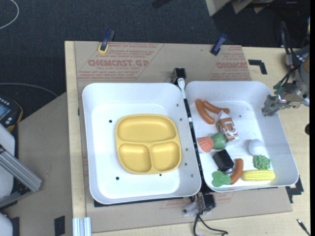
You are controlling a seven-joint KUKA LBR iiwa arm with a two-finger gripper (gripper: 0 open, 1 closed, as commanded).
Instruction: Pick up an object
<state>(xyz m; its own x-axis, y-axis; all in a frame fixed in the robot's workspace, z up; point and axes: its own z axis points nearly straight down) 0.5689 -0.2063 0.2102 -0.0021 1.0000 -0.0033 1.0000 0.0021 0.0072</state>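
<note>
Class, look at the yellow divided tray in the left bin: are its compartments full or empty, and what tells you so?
Empty. The yellow tray shows bare yellow in all three compartments; the toy foods, such as the corn cob, lie in the right bin.

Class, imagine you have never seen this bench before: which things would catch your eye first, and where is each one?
The yellow tray, split into three compartments, sits in the middle of the left bin and stands out most. Next comes the bright clutter of toy food in the right bin: sausages near the top, corn and broccoli at the bottom corner. The gripper hangs over that bin's right rim.
</note>
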